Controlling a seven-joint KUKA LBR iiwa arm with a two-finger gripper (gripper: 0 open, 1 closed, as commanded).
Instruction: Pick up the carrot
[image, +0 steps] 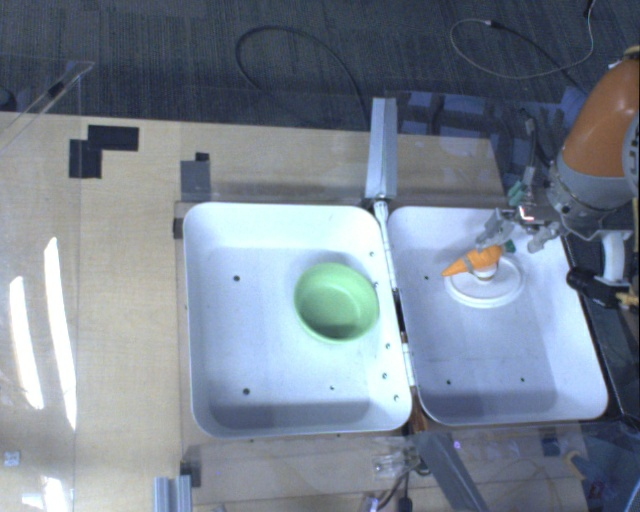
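Observation:
The orange carrot lies in the right bin, its thick end resting over a small round white dish and its tip pointing left. My gripper hovers just up and to the right of the carrot's thick end. Its two grey fingers stand spread apart, and the carrot is not between them. The gripper is open. The grey arm with its orange band reaches in from the right edge.
A light green bowl sits in the middle of the left bin. A raised metal divider runs between the bins at the back. Dark cables lie on the floor behind the bench.

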